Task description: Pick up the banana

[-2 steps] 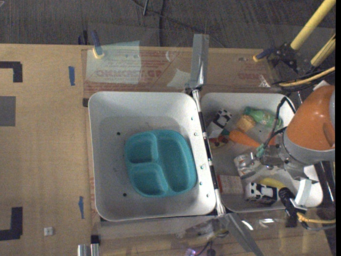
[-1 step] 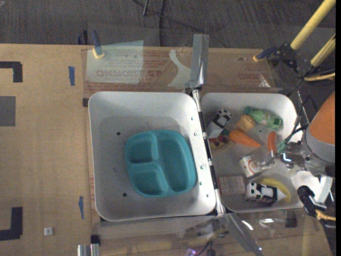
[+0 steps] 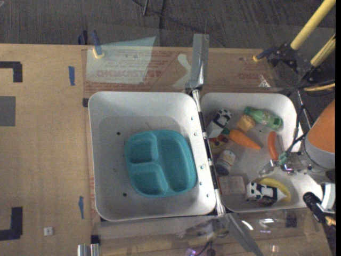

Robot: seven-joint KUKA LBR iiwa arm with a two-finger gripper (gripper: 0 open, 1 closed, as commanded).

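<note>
The yellow banana (image 3: 278,186) lies near the front right corner of the right bin (image 3: 290,104), curved, with a black-and-white cow toy (image 3: 260,192) touching its left end. My gripper (image 3: 278,167) reaches in from the right and hovers just behind the banana, a little above it. Its two metal fingers (image 3: 267,168) stand apart, open, with nothing between them. The orange band of the arm (image 3: 326,133) is at the right edge.
The right bin also holds a carrot (image 3: 245,139), a green bottle (image 3: 264,118), a red-orange piece (image 3: 273,144), a small can (image 3: 226,161), a second cow toy (image 3: 221,119) and a flat packet (image 3: 231,184). A teal divided plate (image 3: 160,162) lies in the left bin (image 3: 106,116).
</note>
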